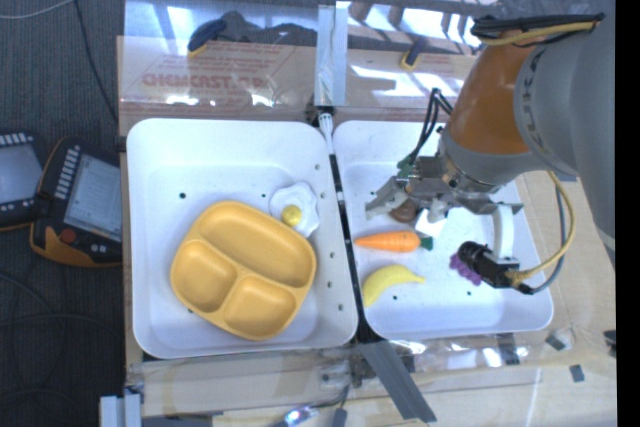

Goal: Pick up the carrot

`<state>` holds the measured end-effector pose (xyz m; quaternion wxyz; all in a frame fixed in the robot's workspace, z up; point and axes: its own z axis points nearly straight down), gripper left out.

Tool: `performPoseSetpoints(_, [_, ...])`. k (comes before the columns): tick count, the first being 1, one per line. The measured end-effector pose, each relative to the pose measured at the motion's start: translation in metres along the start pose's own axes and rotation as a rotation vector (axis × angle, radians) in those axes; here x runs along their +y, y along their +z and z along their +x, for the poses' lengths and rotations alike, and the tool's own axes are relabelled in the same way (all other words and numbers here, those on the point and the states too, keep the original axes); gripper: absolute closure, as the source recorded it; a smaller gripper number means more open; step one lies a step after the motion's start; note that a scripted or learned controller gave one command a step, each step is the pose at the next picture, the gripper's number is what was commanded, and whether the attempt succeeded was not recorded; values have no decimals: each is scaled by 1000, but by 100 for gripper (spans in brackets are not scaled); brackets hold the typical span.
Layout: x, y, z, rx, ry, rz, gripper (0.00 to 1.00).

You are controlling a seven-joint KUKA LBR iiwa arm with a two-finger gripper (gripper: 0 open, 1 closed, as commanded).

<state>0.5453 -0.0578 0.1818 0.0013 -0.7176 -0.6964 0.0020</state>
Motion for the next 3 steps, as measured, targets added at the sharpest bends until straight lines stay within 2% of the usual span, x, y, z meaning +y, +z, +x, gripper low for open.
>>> performPoseSetpoints(1, [-32,58,-43,-2,261,1,0])
performPoseSetpoints(2, [-24,92,-42,1,240,-9,0])
performPoseSetpoints(3, [-21,83,-40,4,238,-13,100])
